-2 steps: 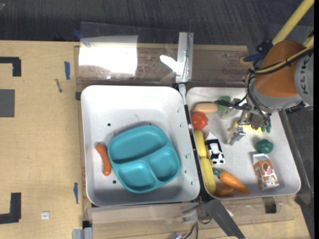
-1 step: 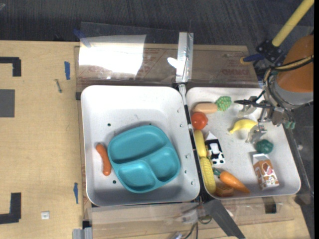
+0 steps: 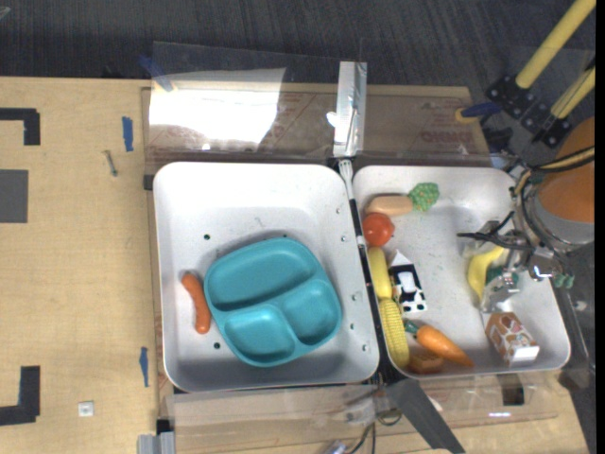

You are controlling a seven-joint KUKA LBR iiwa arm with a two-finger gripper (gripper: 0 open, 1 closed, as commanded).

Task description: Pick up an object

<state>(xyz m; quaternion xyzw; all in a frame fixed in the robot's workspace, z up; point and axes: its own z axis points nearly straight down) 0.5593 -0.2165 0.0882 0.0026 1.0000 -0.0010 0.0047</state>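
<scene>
Banana (image 3: 482, 270) is the toy the claw (image 3: 506, 277) sits on, so it looks like the one to pick. It lies in the right bin (image 3: 454, 183), near the right wall, with the claw low over it. I cannot tell if the claw is open or shut, or if it has the banana, because the metal parts hide that spot.

Going from near to far: at the front of the right bin are a small brown and white box (image 3: 511, 337), a carrot (image 3: 440, 342) and a yellow corn cob (image 3: 390, 327) along the left wall. Next comes a black and white toy (image 3: 408, 289). Then a red tomato (image 3: 378, 227). Farthest back are a tan stick (image 3: 388, 204) and a green bit (image 3: 424, 195).

In the left bin (image 3: 189, 197) a blue plate with three parts (image 3: 272, 299) sits in the middle, with an orange sausage (image 3: 198, 302) just beside it.

The banana looks like light, hard, smooth plastic, I think. It may slip and roll away. Best to pinch it across the fat middle, not the thin tips
</scene>
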